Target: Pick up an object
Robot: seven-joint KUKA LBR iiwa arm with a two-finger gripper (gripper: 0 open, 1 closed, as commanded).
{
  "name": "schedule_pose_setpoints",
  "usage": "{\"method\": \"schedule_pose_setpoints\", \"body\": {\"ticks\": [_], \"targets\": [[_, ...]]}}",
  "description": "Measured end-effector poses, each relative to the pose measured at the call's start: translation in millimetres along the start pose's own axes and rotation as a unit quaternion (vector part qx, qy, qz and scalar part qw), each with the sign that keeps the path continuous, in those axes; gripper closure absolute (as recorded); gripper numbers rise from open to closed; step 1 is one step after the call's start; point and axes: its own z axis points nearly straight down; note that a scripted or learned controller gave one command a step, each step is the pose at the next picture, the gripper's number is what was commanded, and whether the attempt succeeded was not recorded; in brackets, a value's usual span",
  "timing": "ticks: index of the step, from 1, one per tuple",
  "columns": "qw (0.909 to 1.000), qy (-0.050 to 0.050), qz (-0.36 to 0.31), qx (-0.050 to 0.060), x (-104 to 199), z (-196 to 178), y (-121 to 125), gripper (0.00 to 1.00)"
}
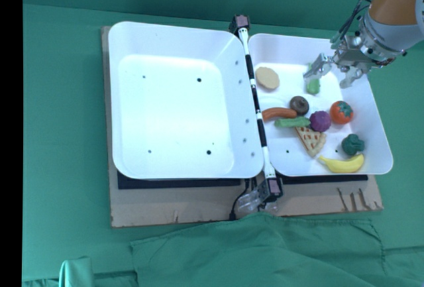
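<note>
Gripper point(333, 73) hangs over the far right part of the right bin point(376, 125), at the end of the grey arm point(397, 4) with the orange band. Its two fingers are spread apart, one on the left side point(317, 69) and one on the right. Nothing sits between them.

Just below the left finger lies a small light green toy point(313, 86). It is very near that finger, but it is hard to tell if they touch.

All the toy foods lie in this same bin. A tan potato point(267, 78) lies to the left of the gripper, near the middle wall. Lower down and to the left are a brown donut point(299, 105), an orange carrot point(279, 113) and a green pea pod point(292, 122). The pea pod is just beside the carrot. A purple berry point(320, 121) and a red tomato point(341, 112) lie below the gripper, side by side. Still lower is a pizza slice point(311, 140). A dark green broccoli point(352, 144) and a yellow banana point(342, 163) lie closest to the near wall.

Well to the left of the gripper is the left bin point(132, 40). Both bins rest on a brown cardboard sheet point(172, 209) on a green cloth point(59, 146).
</note>
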Motion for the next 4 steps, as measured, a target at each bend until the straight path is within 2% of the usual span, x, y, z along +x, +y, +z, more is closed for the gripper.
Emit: {"method": "schedule_pose_setpoints", "body": {"ticks": [1,2,3,4], "targets": [[1.0,-0.001,0.0,-0.003,-37,94,53,0.0],[0.9999,0.001,-0.004,0.013,-40,104,117,0.0],[0.9999,-0.01,0.002,0.009,-18,103,113,0.0],[1.0,-0.002,0.001,-0.006,-42,102,63,0.0]]}}
